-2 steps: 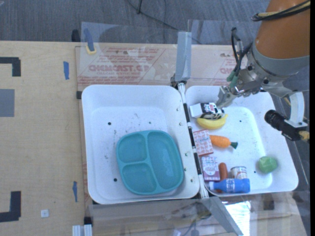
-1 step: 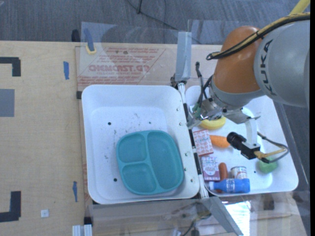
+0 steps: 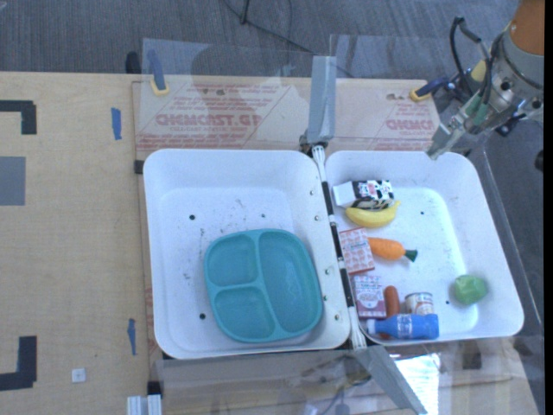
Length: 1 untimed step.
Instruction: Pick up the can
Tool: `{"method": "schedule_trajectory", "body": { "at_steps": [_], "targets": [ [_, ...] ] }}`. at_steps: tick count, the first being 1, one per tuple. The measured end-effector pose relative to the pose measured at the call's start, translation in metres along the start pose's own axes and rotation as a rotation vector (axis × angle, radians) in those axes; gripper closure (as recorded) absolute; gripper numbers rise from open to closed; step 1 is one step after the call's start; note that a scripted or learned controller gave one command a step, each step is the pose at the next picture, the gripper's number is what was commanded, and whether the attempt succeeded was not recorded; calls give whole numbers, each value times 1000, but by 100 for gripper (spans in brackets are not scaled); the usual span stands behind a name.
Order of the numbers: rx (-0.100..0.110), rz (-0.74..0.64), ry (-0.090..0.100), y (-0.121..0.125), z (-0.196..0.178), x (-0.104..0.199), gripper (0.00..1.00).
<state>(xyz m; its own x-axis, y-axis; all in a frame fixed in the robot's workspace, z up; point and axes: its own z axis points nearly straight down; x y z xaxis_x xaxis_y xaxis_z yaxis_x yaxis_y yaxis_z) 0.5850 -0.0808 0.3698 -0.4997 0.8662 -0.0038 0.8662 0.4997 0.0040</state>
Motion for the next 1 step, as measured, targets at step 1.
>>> {"method": "schedule_trajectory", "body": {
  "at_steps": [1],
  "targets": [
    [1,-251,3,-28,168,48,100]
  ]
}}
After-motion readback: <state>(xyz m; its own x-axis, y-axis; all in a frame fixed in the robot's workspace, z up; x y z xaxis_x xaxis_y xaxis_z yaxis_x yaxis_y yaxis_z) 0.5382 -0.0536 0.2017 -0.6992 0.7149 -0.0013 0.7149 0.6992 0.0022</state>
